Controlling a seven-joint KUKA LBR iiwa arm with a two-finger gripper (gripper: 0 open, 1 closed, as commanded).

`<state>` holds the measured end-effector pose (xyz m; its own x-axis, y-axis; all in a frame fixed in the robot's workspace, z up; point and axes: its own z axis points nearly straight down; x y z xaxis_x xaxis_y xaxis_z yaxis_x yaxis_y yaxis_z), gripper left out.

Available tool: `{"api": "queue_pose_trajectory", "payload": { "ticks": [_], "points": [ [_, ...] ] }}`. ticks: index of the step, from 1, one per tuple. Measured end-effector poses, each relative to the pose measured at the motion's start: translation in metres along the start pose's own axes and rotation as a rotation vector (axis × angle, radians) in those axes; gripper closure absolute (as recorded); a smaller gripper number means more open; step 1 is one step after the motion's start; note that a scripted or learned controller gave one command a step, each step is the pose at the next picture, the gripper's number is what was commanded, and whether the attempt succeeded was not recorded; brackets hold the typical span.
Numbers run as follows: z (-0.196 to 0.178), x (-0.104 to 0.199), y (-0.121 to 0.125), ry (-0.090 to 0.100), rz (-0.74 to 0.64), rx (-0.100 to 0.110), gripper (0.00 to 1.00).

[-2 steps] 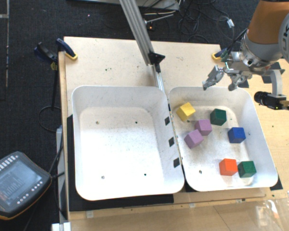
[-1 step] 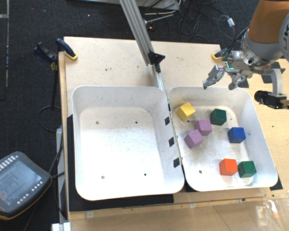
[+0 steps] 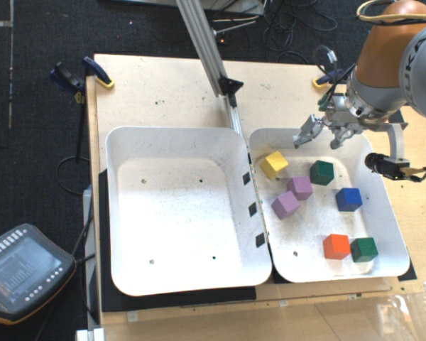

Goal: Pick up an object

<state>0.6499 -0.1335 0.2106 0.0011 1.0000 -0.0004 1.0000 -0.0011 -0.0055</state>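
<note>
The right bin [image 3: 383, 258] holds several small blocks: a yellow one [image 3: 275, 165], two purple ones [image 3: 300, 187] [image 3: 285, 204], a dark green one [image 3: 321, 172], a blue one [image 3: 348, 199], an orange one [image 3: 336, 246] and a green one [image 3: 364, 249]. My gripper [image 3: 319, 136] hangs above the bin's far edge, up and right of the yellow block. Its fingers are spread apart with nothing between them.
The left bin [image 3: 121, 190] lies beside the right one. A slanted metal rail [image 3: 202, 38] runs down to the gap between the bins. Clamps sit at the bench's far corners [image 3: 99, 73] [image 3: 325, 77]. A teach pendant [image 3: 21, 272] lies at lower left.
</note>
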Motion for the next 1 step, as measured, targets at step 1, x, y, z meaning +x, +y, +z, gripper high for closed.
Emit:
{"api": "queue_pose_trajectory", "payload": {
  "ticks": [1],
  "points": [
    [0.0593,0.0039,-0.0093,0.001,-0.001,0.001,0.0]
  ]
}}
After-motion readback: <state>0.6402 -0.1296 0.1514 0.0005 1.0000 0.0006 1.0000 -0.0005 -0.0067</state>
